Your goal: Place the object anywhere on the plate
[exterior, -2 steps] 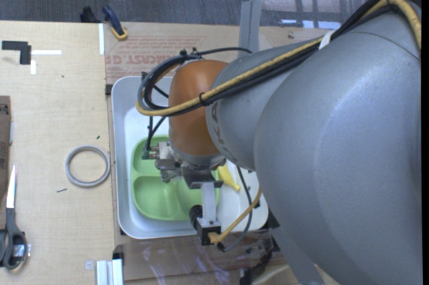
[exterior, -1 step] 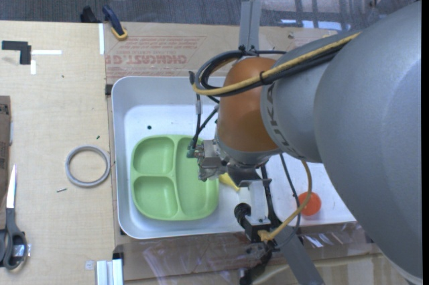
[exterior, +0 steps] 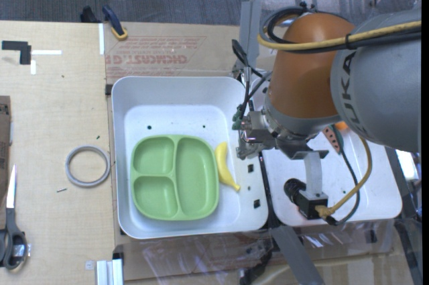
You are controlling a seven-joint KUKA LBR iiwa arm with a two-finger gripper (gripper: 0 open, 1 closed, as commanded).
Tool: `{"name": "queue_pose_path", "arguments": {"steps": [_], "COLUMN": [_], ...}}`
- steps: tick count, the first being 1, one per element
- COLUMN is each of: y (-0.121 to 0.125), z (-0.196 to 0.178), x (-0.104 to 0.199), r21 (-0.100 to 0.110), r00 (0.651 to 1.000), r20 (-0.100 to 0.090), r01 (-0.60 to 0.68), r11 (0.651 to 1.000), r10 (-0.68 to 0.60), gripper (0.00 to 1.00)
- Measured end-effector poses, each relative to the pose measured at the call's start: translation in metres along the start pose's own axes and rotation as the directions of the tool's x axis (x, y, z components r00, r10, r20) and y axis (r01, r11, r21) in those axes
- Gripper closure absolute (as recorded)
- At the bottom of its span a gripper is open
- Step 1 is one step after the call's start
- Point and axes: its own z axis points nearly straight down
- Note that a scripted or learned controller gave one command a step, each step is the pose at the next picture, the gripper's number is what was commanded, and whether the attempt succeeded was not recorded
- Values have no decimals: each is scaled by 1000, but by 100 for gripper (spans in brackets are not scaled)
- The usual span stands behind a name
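Yellow banana (exterior: 226, 166) lies beside the green plate (exterior: 175, 176) (perhaps touching), just left of the gripper (exterior: 247, 139), its state unreadable.

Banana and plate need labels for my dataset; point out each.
banana (exterior: 224, 166), camera view, middle of its curved body.
plate (exterior: 194, 175), camera view, floor of its large right compartment.

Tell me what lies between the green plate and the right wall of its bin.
In the camera view, a yellow banana lies there on the floor of the bin, close beside the plate.
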Motion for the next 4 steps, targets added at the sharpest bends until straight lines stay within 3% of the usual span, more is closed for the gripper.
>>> {"name": "queue_pose_path", "arguments": {"steps": [1, 2, 3, 4], "y": [43, -1, 22, 0], "z": [-19, -2, -4, -88], "x": [49, 33, 78, 69], "r21": [1, 3, 2, 0], "r00": [1000, 1000, 1000, 1000], "r20": [1, 0, 1, 1], "r01": [5, 0, 5, 6], "r11": [1000, 1000, 1000, 1000], "r10": [-5, 0, -5, -6], "gripper": [100, 100, 100, 100]}}
